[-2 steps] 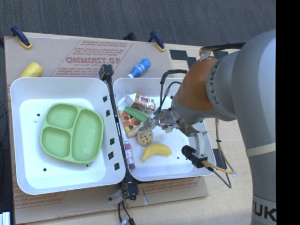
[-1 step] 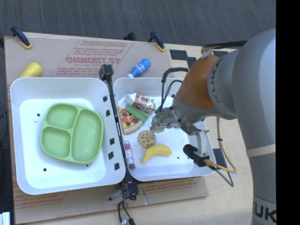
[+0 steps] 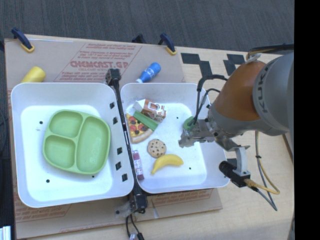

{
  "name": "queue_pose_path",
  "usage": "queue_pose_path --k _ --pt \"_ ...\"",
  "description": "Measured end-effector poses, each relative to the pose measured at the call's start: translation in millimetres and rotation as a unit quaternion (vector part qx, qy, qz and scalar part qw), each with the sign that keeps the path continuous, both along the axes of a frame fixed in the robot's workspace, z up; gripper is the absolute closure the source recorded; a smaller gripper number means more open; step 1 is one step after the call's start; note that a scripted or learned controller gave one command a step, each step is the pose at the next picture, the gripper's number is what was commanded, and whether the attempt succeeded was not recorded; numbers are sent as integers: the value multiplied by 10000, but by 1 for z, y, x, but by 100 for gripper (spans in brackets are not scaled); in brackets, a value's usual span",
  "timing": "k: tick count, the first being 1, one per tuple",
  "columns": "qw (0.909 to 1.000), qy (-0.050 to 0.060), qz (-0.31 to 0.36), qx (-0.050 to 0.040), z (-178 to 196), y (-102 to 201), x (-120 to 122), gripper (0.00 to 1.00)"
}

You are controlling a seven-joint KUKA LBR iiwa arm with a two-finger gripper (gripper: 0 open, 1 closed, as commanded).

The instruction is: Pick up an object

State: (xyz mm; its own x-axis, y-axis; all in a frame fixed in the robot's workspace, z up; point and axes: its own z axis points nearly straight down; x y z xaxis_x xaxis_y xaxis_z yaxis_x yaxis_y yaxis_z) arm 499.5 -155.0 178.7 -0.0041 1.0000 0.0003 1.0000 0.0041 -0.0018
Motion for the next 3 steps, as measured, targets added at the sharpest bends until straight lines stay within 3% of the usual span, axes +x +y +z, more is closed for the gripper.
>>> queue_pose_path --k 1,2,3 --pt "10000 2 5 1 0 0 0 0" --pt "10000 8 6 -2 -88 -56 66 0" --pt "10000 17 12 3 -87 -55 63 0"
